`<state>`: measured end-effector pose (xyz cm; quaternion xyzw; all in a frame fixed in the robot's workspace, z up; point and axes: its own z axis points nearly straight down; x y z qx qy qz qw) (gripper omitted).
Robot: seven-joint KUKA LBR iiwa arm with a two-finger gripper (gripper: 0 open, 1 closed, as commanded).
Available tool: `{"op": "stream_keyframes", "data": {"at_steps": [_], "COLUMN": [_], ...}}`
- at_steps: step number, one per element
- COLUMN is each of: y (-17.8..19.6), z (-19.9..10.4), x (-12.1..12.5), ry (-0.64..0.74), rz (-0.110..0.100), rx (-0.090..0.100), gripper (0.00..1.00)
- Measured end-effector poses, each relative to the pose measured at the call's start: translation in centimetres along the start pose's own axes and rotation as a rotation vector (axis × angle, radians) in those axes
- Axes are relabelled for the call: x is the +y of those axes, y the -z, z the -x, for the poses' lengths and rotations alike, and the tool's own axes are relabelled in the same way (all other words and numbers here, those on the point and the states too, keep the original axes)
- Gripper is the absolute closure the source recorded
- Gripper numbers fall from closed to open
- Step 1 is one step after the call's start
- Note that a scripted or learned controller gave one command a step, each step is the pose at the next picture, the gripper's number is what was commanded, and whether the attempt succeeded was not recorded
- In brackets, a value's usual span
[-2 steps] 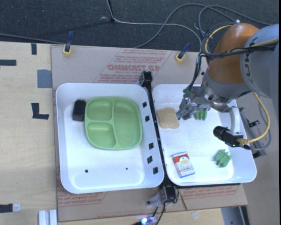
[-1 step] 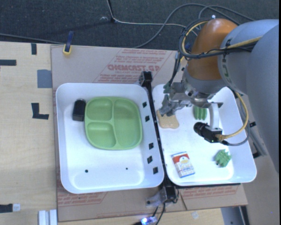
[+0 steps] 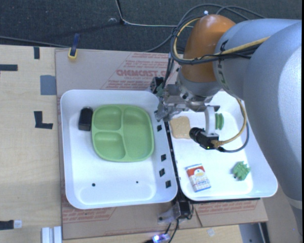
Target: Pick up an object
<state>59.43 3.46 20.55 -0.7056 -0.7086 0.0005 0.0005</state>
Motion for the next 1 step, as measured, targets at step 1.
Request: {"op": "stream_keyframes", "data": {"at_steps": [1], "y": [-0.12], "z": [-4.72], "x": [0.20], "ry": [0.000], "rz": [0.000], "rx": [0.000], "gripper": [1.00]}}
